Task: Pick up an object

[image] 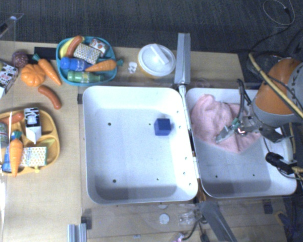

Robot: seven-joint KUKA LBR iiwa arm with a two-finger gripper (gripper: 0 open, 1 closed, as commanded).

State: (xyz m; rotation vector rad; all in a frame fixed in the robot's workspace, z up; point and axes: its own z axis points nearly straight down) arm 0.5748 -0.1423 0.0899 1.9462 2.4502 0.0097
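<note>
Under the camera view I see a light wood desk [65, 185] with two white bins side by side. Toy food sits off to one side in a blue bowl [86, 59] and a yellow tray [50, 145], and a white lid [157, 58] lies behind the bins. The left bin [121, 180] has one small blue block [162, 126] near its middle, alone and well apart from the walls. The right bin [242, 183] has a soft pink cloth [214, 117] bunched up in its back half. My arm [280, 97] reaches in from the right, and the jaws [231, 131] are low over the front part of the cloth, touching it or just above it. I cannot tell if the jaws are spread or pressed together, because the tips are small and blurry against the pink. I think the cloth is the thing to pick up now. To do it well, I would push straight down into a thick fold so the tips catch plenty of cloth, squeeze, then lift slowly. A thin edge could slip out. The cloth may also drag on the bin wall beside it, so I would lift straight up first.
</note>
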